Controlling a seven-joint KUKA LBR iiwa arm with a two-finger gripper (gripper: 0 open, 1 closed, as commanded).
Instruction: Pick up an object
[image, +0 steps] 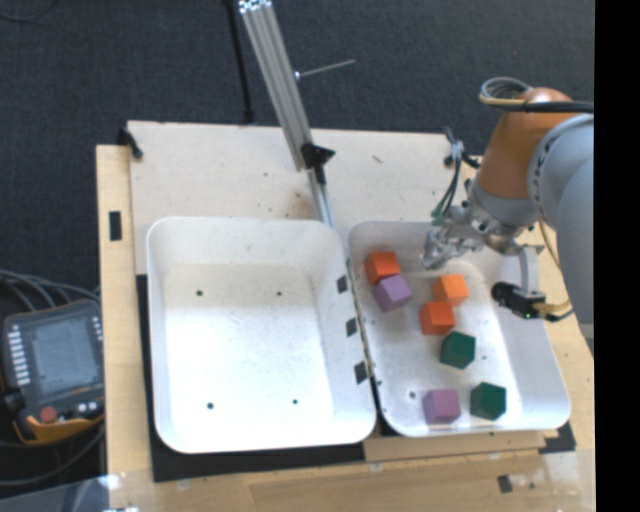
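The right bin (530, 385) holds several small blocks. An orange block (381, 266) and a purple block (393, 291) touch near its left wall. Two more orange blocks (451, 288) (436, 317) lie in the middle, with a green block (458, 349) below them. A purple block (440, 405) and a green block (488, 400) rest near the front rim. My gripper (437, 252) hangs over the bin's back part, just above and left of the upper orange block, with nothing seen between its fingers.
The left bin (250, 335) sits beside the right one, a divider with black clips between them. A slanted metal pole (285, 95) rises behind the bins. A teach pendant (55, 365) lies off the bench at left. Cables hang by the wrist.
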